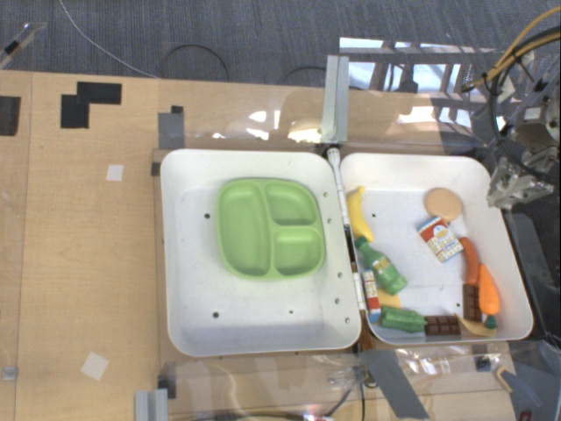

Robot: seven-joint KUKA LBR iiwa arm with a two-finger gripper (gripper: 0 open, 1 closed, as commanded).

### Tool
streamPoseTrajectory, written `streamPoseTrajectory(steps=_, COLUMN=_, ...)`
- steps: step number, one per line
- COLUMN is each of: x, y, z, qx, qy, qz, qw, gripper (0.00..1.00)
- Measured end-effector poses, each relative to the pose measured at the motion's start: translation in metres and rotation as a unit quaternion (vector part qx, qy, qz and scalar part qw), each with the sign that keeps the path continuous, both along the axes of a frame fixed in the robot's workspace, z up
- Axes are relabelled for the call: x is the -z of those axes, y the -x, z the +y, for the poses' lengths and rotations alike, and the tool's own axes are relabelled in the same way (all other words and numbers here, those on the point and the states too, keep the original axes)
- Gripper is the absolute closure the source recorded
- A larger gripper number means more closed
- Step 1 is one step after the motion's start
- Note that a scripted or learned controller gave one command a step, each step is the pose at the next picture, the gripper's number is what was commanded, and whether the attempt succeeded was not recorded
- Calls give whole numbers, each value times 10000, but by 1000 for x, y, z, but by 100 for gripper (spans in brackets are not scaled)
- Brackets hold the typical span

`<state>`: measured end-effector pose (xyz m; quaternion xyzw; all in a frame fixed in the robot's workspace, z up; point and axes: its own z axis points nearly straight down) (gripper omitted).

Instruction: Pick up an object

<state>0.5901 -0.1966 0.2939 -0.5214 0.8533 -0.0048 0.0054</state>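
Orange and tapered, a carrot lies along the right wall of the right bin, its long axis running nearly up and down the view, thick end toward the near rim. Beside it a reddish sausage slants the same way. A yellow banana rests against the left wall with its long axis up the view. A green bottle slants from upper left to lower right. A second green piece lies crosswise near the front rim, next to a brown chocolate bar. A small carton sits tilted below a round tan disc.

A green divided plate fills the middle of the left bin.

At the right edge the hand hangs just outside the right bin's far right corner, above the bench; whether it is wide or narrow I cannot tell.
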Motion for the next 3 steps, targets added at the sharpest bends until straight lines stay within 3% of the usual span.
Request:
streamPoseTrajectory(steps=1, x=41, y=-80, z=-7, qx=-1858, qy=-12, qz=32, qw=9826, gripper=100)
streamPoseTrajectory(steps=2, x=187, y=-70, z=-9, qx=-2833, qy=18, qz=14, qw=9590, gripper=100)
streamPoseTrajectory(steps=3, x=193, y=-87, z=0, qx=-907, qy=39, qz=-67, qw=9958, gripper=100)
